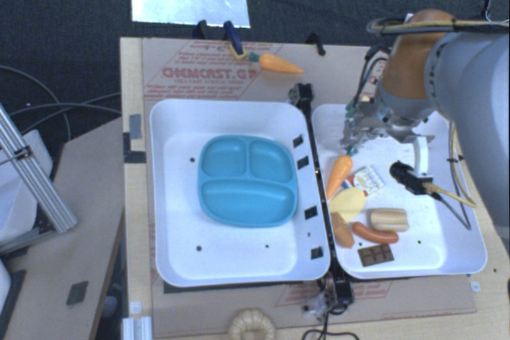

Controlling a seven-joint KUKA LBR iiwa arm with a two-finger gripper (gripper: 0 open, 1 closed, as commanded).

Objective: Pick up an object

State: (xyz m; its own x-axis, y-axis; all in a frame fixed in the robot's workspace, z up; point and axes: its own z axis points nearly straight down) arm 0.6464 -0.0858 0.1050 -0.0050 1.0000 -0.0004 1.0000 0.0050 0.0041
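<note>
Red capitals on the brown cardboard sheet behind the bins read "CHEMCAST" — followed by letters that look like "GP". Smaller red print around it is too blurred to read.

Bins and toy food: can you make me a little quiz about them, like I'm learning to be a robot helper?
1. True or false: the blue divided plate lies in the left bin.
2. Which lies outside both bins, on the cardboard behind them? A) chocolate bar B) carrot C) sausage
3. Fill in: the gripper hangs above the ____ bin, near a second carrot.

Key: 1 true; 2 B; 3 right.
</note>
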